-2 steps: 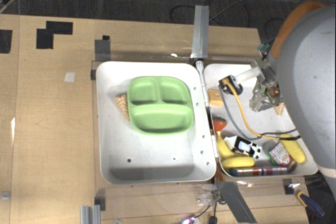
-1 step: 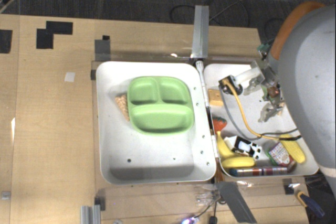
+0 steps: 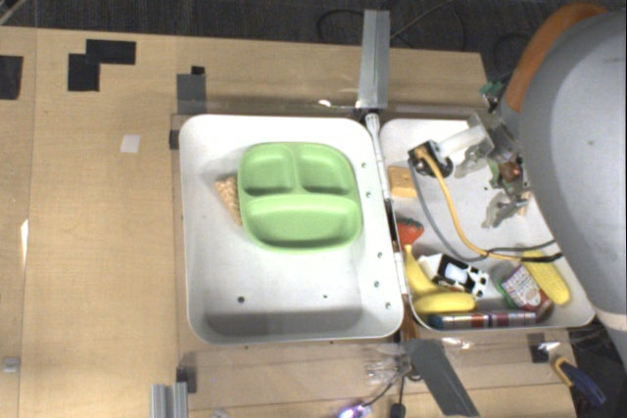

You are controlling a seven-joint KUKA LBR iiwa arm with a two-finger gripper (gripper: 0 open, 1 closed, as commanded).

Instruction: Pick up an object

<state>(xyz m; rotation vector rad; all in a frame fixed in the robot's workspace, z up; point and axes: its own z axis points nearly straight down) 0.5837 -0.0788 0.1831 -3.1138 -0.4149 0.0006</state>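
Note:
My gripper hangs over the upper middle of the right bin, with the arm coming in from the right. Its fingers stand apart, open, with nothing between them. A yellow cable loops from the gripper down across the bin. Along the bin's near side lie a yellow banana, a black-and-white toy, a corn cob, a red-and-green packet and a dark marker. A tan block and a small red piece sit by the bin's left wall.
The left bin holds a green divided plate with a brownish cracker-like piece at its left edge. A grey metal post stands behind the divider between the bins. The arm's bulk covers the right bin's right side.

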